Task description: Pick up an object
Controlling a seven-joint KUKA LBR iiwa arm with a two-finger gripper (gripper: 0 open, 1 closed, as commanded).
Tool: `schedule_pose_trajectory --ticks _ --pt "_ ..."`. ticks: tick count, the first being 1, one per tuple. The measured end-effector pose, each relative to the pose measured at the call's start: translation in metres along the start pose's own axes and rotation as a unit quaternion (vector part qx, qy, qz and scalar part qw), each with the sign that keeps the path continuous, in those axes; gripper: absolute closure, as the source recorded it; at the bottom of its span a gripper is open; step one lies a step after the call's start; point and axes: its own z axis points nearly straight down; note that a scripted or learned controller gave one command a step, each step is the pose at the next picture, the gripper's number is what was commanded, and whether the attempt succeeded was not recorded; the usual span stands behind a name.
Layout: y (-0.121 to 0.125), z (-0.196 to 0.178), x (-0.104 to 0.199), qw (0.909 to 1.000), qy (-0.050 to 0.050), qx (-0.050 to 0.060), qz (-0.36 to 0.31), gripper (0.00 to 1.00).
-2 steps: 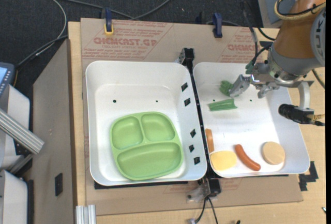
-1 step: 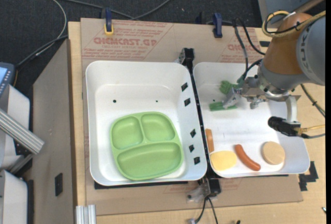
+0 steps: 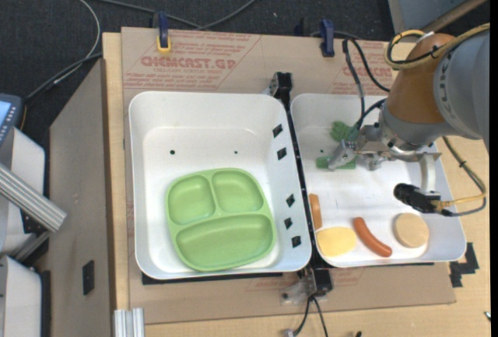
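Low in the frame, right bin (image 3: 459, 248): yellow piece (image 3: 336, 240), sausage (image 3: 373, 236), round bun (image 3: 410, 230). Higher up, gripper (image 3: 342, 158) down over green leafy piece (image 3: 340, 131) at centre right. Fingers open or closed? Cannot tell. Might just nudge it aside and come up empty.

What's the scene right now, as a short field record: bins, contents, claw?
left bin: holds a green divided plate
right bin: holds green toy, yellow piece, two sausages, round tan piece
claw: low in the right bin's far half, beside the green toy
grip: cannot tell if anything is between the fingers
arm: reaches in from the right
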Motion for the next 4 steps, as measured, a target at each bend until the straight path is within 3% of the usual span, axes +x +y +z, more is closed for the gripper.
schedule_pose_trajectory --ticks 1,4 --pt "0.001 -0.013 0.0 1.0 0.0 -0.002 0.0 1.0" --pt "0.001 -0.161 0.012 1.0 -0.001 -0.005 -0.002 1.0"
